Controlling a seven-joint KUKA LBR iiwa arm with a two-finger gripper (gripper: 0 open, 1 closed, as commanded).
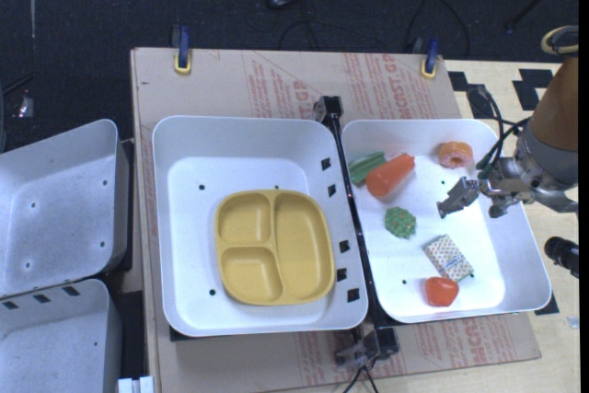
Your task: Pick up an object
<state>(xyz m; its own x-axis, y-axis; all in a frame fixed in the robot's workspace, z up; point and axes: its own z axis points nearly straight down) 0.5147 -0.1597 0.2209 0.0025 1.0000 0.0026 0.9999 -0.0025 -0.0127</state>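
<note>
The right bin [515,239] holds several small objects: a green pod [366,166], an orange-red carrot-like piece [391,175], an orange round item [454,154], a green broccoli-like lump [399,222], a small patterned box [448,257] and a red tomato-like piece [442,291]. My gripper [476,200] hangs over the bin's right half, between the orange round item and the patterned box. Its fingers [455,199] are spread, open, with nothing between them.
The left bin [184,198] holds a yellow divided plate [274,246]. A black divider [348,198] runs between the two bins. Grey trays [55,198] lie off the board's left edge. The arm [557,133] comes in over the right bin's right rim.
</note>
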